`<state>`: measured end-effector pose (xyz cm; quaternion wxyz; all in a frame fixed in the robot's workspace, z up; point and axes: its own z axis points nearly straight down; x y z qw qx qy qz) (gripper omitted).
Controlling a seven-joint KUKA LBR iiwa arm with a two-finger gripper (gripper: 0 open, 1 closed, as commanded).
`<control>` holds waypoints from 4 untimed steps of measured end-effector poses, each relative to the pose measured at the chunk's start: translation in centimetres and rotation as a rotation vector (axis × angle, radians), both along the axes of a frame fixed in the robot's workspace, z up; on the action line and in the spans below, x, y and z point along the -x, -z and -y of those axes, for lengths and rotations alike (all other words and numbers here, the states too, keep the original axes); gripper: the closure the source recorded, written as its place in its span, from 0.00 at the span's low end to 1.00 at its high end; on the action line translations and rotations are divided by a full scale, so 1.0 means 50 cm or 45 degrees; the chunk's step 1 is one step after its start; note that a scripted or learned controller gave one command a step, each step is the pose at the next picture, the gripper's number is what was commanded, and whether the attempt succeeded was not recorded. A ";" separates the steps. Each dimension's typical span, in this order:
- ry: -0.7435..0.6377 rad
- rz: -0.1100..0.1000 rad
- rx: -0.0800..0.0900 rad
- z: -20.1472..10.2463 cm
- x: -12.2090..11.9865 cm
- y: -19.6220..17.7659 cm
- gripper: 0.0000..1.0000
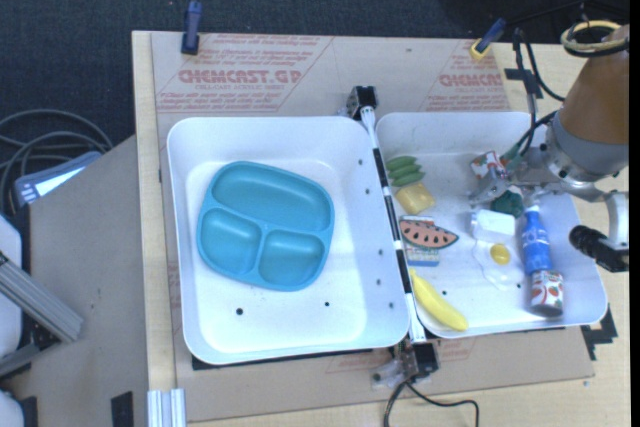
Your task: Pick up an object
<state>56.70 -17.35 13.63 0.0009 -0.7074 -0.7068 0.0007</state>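
From the camera view, our hand [497, 177] hangs low over the right white bin [590, 300] near the bench's far right corner; we cannot tell how it stands. Candidates lie below it: a blue bottle [535, 243], a watermelon-slice toy [428, 236], a yellow plastic banana [440, 303]. We should descend straight onto one isolated piece, clear of the bin walls. The left white bin [190, 215], with its blue divided plate [265, 225], offers room.

arm [598, 115]: orange band over grey wrist | black cables alongside | hand [497, 177]: small metal parts
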 end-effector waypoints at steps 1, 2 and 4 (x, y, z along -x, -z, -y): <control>-0.005 0.002 -0.004 0.082 -0.100 0.104 0.00; -0.002 0.001 -0.001 0.022 -0.110 0.103 0.00; -0.003 0.003 -0.001 -0.096 -0.078 0.102 1.00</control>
